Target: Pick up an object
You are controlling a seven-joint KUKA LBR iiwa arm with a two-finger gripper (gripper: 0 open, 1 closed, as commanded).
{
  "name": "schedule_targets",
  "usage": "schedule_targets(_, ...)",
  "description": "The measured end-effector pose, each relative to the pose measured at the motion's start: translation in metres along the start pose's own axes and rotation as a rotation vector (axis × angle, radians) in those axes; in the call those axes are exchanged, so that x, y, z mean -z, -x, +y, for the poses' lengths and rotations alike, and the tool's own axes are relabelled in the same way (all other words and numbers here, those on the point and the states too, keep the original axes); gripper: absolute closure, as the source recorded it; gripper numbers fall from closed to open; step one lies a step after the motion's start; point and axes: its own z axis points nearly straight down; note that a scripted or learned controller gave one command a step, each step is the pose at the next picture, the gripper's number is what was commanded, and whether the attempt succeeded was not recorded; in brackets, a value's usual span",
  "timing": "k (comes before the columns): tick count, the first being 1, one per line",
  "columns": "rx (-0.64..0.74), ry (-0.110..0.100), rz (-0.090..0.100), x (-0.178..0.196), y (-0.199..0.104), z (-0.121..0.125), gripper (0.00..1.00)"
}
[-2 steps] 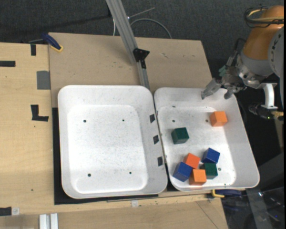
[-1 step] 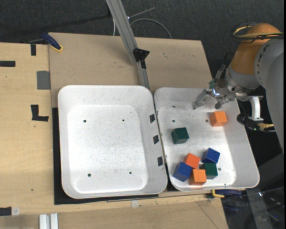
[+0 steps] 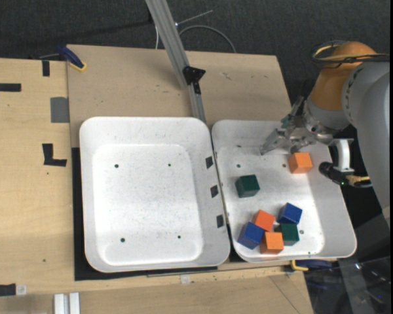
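Orange cube (image 3: 300,162) in the right bin (image 3: 327,241), near its far right edge, just beside the gripper (image 3: 289,138).
We see a small bright orange block w/ a lighter top face, sitting flat on the bin floor just below-right of the gripper, not betw. its jaws. Jaw state: we can't tell, too blurred. Green cube (image 3: 247,186) sits mid-bin; a cluster of blue, orange & green cubes (image 3: 272,228) lies by the near edge.

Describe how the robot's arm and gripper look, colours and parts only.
The arm is a thick, rounded grey body with a glossy orange band above the wrist. Below that sits a small grey metal two-finger gripper with thin angular parts. A white and black fitting hangs beside the wrist.
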Motion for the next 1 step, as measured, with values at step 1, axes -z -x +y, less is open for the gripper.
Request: schedule_targets(1, 0.002, 0.003, -0.002, 0.0124, -0.0004, 0.0012, 1.00)
